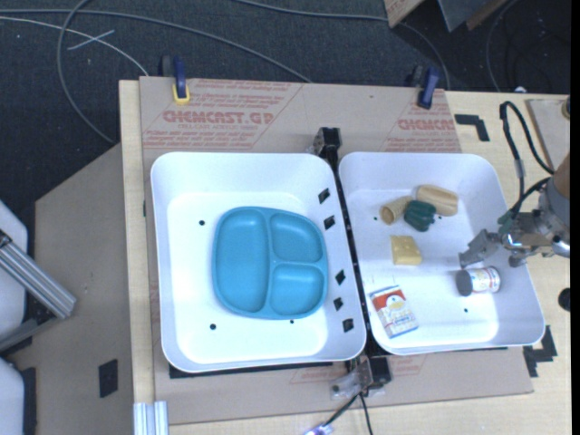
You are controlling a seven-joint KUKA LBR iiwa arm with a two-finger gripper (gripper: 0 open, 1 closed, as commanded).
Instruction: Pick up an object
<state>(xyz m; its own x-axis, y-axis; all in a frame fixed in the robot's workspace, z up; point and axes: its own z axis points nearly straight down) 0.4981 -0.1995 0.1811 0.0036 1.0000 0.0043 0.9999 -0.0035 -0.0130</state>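
Seemingly spread, fingers (489, 254) above can (478, 281)

Bright, even overhead light washes the bench (136, 243), leaving the two white bins close to overexposed. The left bin (181, 324) shows a soft glare across its floor, and the blue plate (269, 263) carries pale highlights along its ridges. Shadows are short and faint; a thin one sits under the small can (480, 281) in the right bin (507, 320). The dark floor (72, 71) at top left stays dim, its cables barely lit. Focus is moderate throughout, with grainy, low-resolution detail; the lettering on the bench reads soft. Straight edges bow slightly toward the frame's corners.
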